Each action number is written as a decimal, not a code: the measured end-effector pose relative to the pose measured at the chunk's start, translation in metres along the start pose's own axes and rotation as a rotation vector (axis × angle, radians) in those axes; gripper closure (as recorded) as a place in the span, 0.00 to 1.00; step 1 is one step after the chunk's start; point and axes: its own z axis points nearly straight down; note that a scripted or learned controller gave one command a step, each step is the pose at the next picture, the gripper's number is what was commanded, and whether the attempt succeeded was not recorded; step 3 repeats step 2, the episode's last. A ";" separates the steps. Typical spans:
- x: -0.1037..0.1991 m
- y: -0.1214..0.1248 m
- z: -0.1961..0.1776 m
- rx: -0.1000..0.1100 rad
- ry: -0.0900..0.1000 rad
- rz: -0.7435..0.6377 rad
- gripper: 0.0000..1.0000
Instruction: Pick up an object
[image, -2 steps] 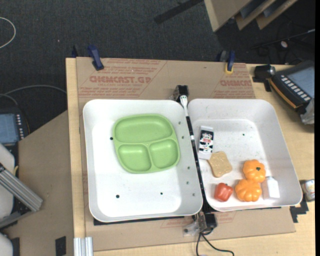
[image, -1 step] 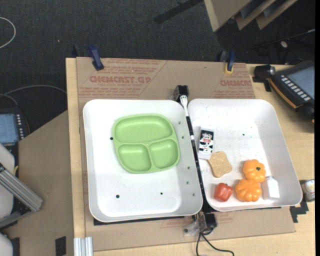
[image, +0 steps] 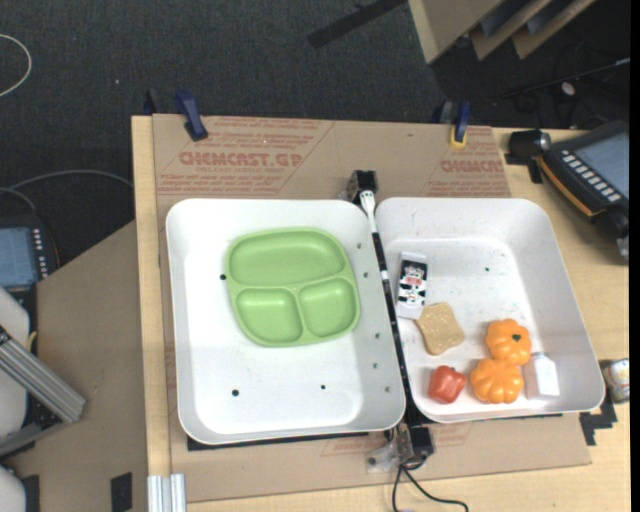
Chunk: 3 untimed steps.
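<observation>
The left bin (image: 190, 300) holds a green divided plate (image: 292, 287), set toward its far side; the right bin (image: 540, 240) holds everything else — a small black-and-white card (image: 412, 287) near the divider, a tan bread slice (image: 440, 329) just nearer, a red pepper (image: 447, 383), two orange mini pumpkins (image: 508, 341) (image: 497, 380) touching, and a small white block (image: 546, 377) at the right.

A small grey shape (image: 622, 378) is seen low down at the right edge of the view. It cannot be told if it is a piece of the arm. No pose can be read from it.
</observation>
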 end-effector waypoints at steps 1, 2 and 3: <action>-0.008 0.007 -0.152 -0.032 -0.014 -0.002 1.00; -0.016 -0.002 -0.013 0.001 0.000 0.001 1.00; -0.016 -0.002 -0.013 0.001 0.000 0.001 1.00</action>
